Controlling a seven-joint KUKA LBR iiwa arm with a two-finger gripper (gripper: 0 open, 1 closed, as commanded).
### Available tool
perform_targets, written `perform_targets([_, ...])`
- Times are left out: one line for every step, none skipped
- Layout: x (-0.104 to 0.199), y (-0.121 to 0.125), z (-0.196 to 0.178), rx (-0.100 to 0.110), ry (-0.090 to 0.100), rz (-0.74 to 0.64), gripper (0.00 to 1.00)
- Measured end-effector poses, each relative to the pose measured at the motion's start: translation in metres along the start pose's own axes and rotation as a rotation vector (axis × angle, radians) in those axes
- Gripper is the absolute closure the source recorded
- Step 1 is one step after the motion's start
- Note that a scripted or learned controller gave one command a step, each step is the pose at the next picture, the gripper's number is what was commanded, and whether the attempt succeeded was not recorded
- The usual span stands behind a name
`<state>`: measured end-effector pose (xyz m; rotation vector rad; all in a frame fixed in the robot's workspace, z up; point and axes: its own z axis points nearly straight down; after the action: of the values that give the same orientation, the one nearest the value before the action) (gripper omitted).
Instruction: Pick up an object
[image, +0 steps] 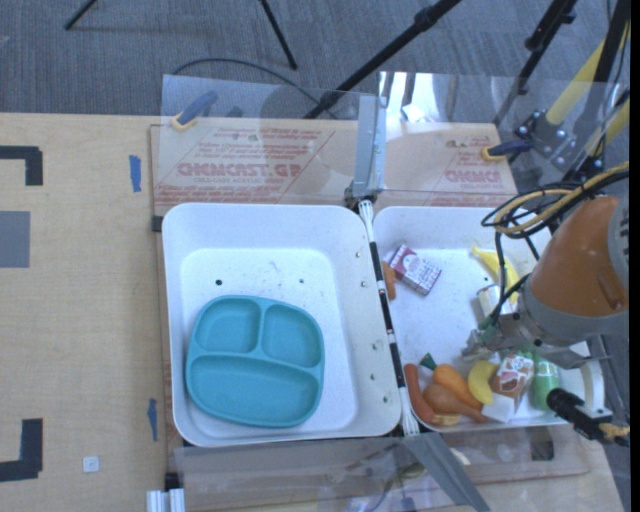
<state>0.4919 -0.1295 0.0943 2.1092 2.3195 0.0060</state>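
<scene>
Hanging over the right bin (440, 225), just above the heap of toy food (470, 385) at its near edge. Not managing to tell whether the end effector (487, 343) is apart or together. Likely best: singling out one piece, descending straight, avoiding the bin wall. Reading "CHEMCAST GP" on the backing sheet (240, 165); finding the red packet (413, 269) print too small.
</scene>
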Motion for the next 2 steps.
perform_targets([0.0478,-0.0067,-0.1362,0.013,0.002,0.043,1.0])
perform_targets([0.0478,-0.0061,-0.1434,0.016,0.001,0.041,1.0])
